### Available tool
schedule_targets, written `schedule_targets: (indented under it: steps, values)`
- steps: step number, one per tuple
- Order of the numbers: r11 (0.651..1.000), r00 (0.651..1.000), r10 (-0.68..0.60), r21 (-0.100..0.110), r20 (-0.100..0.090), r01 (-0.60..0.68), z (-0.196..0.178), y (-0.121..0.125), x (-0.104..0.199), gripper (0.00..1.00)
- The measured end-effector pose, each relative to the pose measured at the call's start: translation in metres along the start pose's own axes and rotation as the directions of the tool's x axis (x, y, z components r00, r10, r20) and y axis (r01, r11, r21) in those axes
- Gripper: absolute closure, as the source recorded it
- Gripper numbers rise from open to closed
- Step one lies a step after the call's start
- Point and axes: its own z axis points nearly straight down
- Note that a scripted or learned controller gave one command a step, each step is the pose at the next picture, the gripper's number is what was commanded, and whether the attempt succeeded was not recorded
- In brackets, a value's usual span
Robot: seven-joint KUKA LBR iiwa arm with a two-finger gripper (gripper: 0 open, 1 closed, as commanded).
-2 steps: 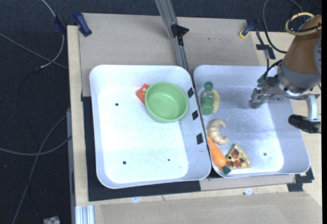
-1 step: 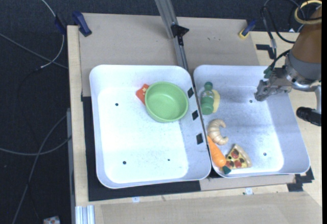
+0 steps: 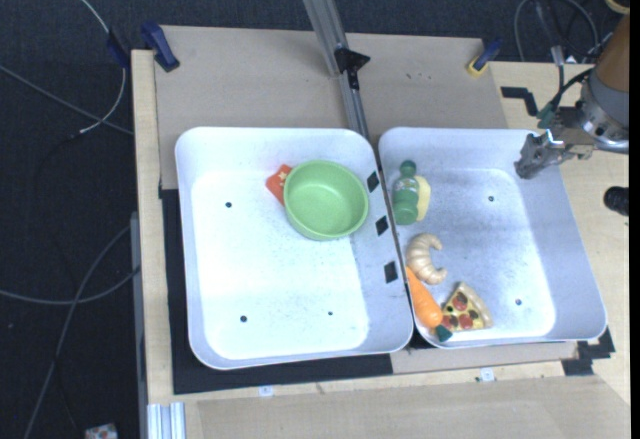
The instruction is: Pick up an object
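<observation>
A: Camera view, right bin [image 3: 540, 257]: bottle [image 3: 405, 193], croissant [image 3: 427, 257], carrot [image 3: 425, 301], pizza slice [image 3: 465, 308] (all left side).
B: Tool [image 3: 530, 159] at far rim, grip state unreadable; approach the croissant from above, centred.

Right bin, left side: green bottle [image 3: 405, 193] beside a yellow piece [image 3: 423, 194]; below, croissant [image 3: 428, 258], carrot [image 3: 424, 302], and pizza slice [image 3: 465, 308]. Left bin: green bowl [image 3: 325, 199].

**One fixed camera above the bench**

A single camera looks down at a slant on the pale wooden bench [image 3: 300, 77], far enough off to frame both shallow white plastic bins, left [image 3: 210, 327] and right [image 3: 560, 257], plus dark carpeted floor [image 3: 60, 177] beyond the bench's far and left edges.
</observation>
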Motion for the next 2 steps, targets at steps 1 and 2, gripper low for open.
schedule_targets:
  steps: [1,2]
  values:
    - [1.000,1.000,-0.005,0.017,-0.010,0.005,-0.003,-0.004,0.065,1.00]
    - [1.000,1.000,-0.004,0.020,-0.008,0.004,0.000,0.000,0.115,1.00]
